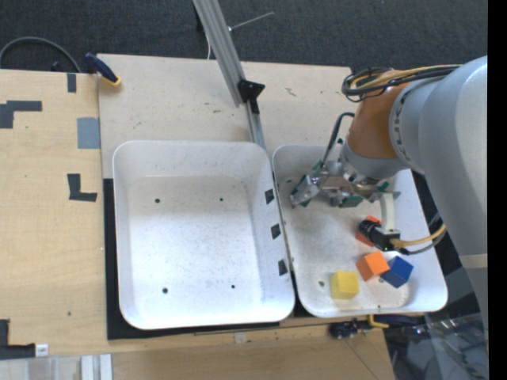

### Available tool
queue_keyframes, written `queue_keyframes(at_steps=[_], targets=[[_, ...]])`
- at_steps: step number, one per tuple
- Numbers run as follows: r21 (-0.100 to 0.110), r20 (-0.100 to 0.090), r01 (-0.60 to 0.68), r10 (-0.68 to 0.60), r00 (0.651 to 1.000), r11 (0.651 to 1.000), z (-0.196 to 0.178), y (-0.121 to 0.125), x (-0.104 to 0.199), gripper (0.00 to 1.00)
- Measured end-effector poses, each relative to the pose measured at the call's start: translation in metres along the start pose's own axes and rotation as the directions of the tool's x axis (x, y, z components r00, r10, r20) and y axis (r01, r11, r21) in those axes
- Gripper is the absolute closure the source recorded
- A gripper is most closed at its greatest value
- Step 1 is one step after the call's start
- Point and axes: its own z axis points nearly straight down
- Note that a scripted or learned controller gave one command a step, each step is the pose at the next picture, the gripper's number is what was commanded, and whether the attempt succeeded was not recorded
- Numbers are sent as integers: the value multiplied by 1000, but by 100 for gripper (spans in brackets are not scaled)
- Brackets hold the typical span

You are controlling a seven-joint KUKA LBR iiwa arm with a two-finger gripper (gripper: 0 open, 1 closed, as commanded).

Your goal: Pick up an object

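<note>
The pale wooden surface (174,93) bears two white bins; in the right bin (428,291), near its front edge, lie a yellow block (344,284), an orange block (371,265) and a blue block (398,271). The tool (302,192) hovers farther back, grip unclear. Seemingly approaching; next, shift nearward and descend.

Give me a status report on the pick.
Gripper over right white bin, nothing visibly held. Yellow block, orange block, blue block untouched at near end. Path unobstructed.
</note>
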Motion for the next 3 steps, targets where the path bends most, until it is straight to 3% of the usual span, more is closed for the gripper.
queue_keyframes(at_steps=[1, 3], targets=[[0, -1, 1, -1, 1000, 1000, -10, 0, 1, 100], [-7, 1, 0, 0, 1000, 1000, -120, 8, -3, 100]])
